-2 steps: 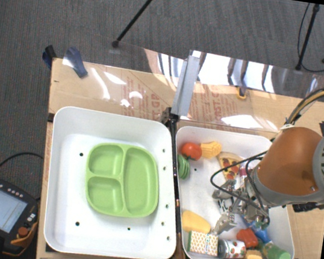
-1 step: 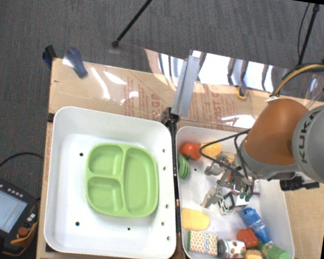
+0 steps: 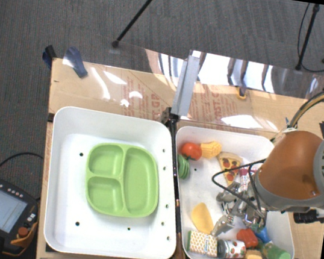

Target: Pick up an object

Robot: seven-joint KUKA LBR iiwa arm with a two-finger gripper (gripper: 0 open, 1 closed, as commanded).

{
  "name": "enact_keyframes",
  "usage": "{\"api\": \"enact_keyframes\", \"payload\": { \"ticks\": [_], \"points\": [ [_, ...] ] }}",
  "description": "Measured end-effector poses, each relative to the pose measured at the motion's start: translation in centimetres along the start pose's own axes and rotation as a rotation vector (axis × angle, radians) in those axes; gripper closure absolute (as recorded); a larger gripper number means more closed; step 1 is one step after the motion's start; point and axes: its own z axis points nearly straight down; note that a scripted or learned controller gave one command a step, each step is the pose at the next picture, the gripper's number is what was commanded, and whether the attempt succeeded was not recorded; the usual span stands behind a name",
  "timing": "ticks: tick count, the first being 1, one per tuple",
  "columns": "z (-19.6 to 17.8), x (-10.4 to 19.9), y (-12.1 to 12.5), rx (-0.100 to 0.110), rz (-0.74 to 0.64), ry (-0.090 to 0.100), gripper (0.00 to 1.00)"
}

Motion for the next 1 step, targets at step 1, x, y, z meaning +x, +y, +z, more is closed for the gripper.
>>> {"api": "enact_keyframes", "payload": {
  "ticks": [1],
  "points": [
    [-0.13,-9.27,4.72,-0.001,0.311,-0.003,0.00]
  ]
}}
